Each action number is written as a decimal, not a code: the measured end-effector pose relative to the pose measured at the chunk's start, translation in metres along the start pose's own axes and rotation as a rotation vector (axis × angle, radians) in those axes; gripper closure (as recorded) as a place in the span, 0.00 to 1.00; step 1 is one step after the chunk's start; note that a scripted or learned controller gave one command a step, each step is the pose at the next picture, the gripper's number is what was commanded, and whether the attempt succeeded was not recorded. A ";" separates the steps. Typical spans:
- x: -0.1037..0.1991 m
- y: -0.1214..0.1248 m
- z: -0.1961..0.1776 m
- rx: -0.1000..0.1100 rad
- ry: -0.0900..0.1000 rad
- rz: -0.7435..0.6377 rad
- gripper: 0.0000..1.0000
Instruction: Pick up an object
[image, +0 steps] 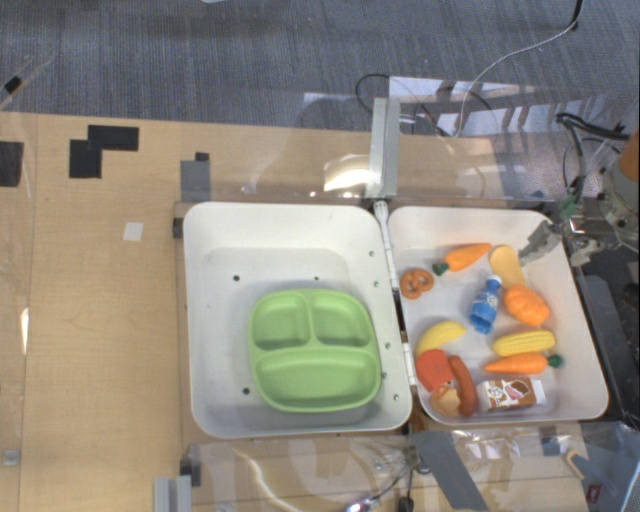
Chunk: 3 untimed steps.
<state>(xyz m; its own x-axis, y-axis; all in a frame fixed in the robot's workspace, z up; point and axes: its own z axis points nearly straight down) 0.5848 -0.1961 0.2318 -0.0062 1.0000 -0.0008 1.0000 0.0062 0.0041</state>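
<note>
Here the table (90, 330) carries two white bins side by side. The left bin (215, 250) holds a green plate (314, 351) with three compartments, lying toward the bin's near right part. The right bin (590, 385) holds the toy food.

Toward the far side of that bin lies a carrot (466, 258), pointing left, with a small pretzel (416, 282) near it by the divider. A yellow piece (506, 267) sits just right of the carrot, and below it an orange lump (527, 305). A blue bottle (486, 304) lies between the pretzel and the lump, just beside the lump. Lower down, a banana (440, 335) rests above a red piece (434, 369), which touches a sausage (463, 384). A corn cob (523, 343) lies just above a second carrot (519, 364), both running left to right. A small carton (514, 394) lies at the near edge, beside the sausage.

The arm comes in at the upper right, over the bin's far right corner. The pincer (537, 243) hangs at that corner, just above and right of the yellow piece. It looks grey and thin from here, and I cannot tell how wide it stands. Nothing is visibly between its tips; whether it touches the yellow piece is unclear.
</note>
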 end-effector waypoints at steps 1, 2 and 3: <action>0.031 0.020 0.087 0.001 0.000 -0.054 0.00; 0.038 0.008 0.082 0.001 0.001 -0.036 0.00; 0.065 0.054 0.144 -0.006 0.000 0.084 0.00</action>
<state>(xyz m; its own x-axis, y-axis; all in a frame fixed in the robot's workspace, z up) 0.6393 -0.1311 0.0884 0.0775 0.9970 -0.0007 0.9969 -0.0774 0.0097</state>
